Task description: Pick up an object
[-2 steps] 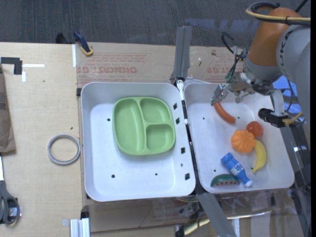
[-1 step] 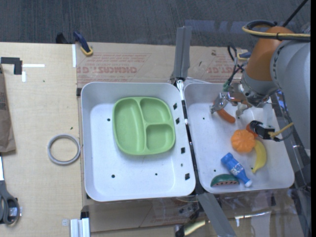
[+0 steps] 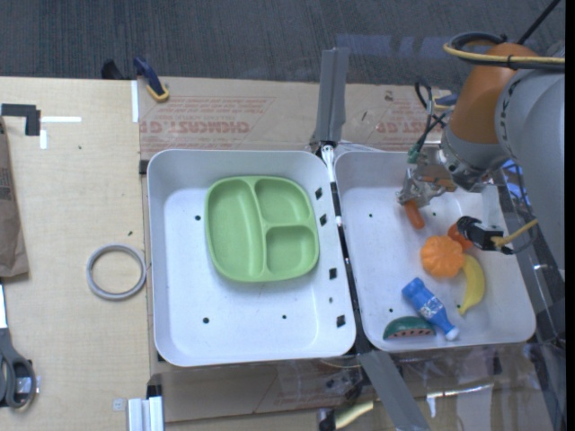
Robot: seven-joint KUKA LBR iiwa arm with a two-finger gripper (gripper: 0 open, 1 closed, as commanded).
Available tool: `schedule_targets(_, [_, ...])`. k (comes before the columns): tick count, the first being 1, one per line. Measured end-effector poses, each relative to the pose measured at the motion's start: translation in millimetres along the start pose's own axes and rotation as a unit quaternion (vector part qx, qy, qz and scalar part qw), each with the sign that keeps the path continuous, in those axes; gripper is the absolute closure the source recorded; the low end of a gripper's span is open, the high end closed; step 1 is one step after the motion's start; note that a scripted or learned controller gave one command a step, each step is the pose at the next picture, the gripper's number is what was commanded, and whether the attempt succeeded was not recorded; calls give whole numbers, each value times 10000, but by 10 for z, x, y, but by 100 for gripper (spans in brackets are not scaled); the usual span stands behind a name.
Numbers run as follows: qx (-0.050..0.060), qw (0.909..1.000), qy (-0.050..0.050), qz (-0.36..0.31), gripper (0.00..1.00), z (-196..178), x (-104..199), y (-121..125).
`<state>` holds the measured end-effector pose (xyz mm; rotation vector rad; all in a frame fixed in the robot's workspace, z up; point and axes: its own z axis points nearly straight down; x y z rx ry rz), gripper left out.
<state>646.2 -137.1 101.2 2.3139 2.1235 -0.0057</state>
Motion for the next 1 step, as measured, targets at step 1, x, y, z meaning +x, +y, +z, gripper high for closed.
schedule_targets(1, [-14,9973,7,-736,100,-1065,566,81])
